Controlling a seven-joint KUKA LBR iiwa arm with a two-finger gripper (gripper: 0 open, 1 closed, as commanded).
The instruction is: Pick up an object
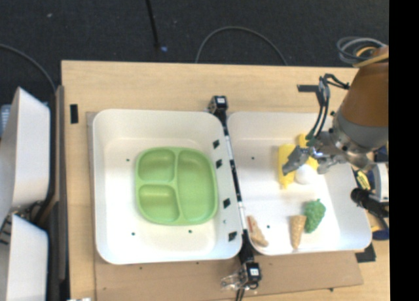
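Two white bins sit side by side on the wooden table (78,84), and I read them from the left. In the left bin (105,136) I see a pale green divided plate (175,186) with three compartments, lying flat near the middle. A black divider strip (229,175) with clips runs between the bins. In the right bin (262,129), close to its near left corner, lies a small tan and pink piece (256,233) that I cannot identify. Beside it to the right rests a tan cone (298,230), and touching the cone's upper end is a green broccoli-like toy (315,214). Further back in that bin I see a yellow object (287,162) with a small white round thing (305,175) just beside it. My gripper (308,159) hangs right over those two; its fingers look spread, one dark finger lying across the yellow object, and I see nothing held between them. The grey arm with its orange band (368,93) comes in from the right.
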